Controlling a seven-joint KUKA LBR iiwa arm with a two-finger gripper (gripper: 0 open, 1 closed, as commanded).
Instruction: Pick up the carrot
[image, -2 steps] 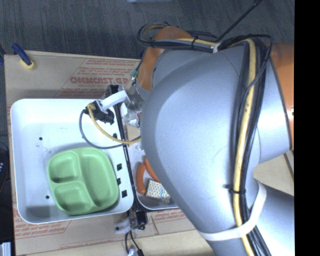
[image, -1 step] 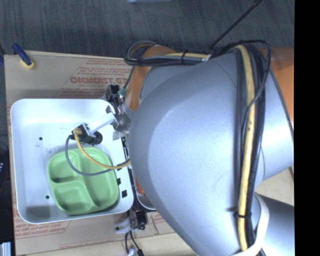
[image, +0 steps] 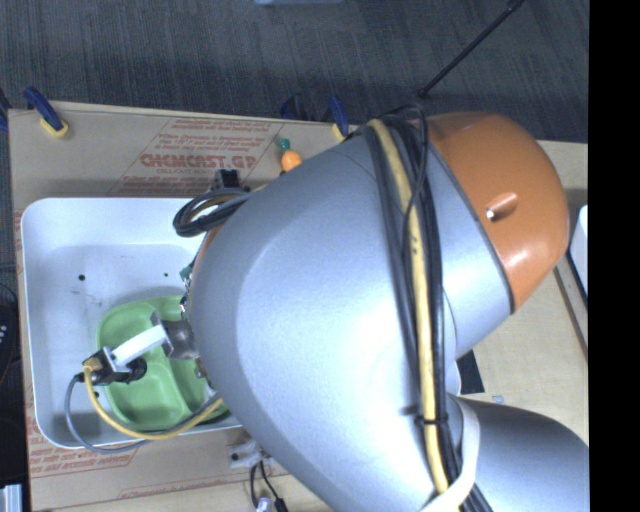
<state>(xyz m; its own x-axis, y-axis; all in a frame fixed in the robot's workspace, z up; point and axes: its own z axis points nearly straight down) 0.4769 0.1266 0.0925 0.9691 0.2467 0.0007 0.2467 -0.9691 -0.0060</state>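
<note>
Red print runs across the brown board (image: 200, 150) that lies under the white bin (image: 50, 260), just beyond the bin's far rim. The large line reads roughly "CHEMCAST GP". The smaller red lines above and below it on the board are too fine to read.

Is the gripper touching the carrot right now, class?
Cannot tell. In the camera view the grey arm covers most of the left bin, hiding the gripper's tip above a green object; no contact or gap shows.

Dark carpet (image: 150, 45) beyond plywood bench (image: 190, 150)
</note>
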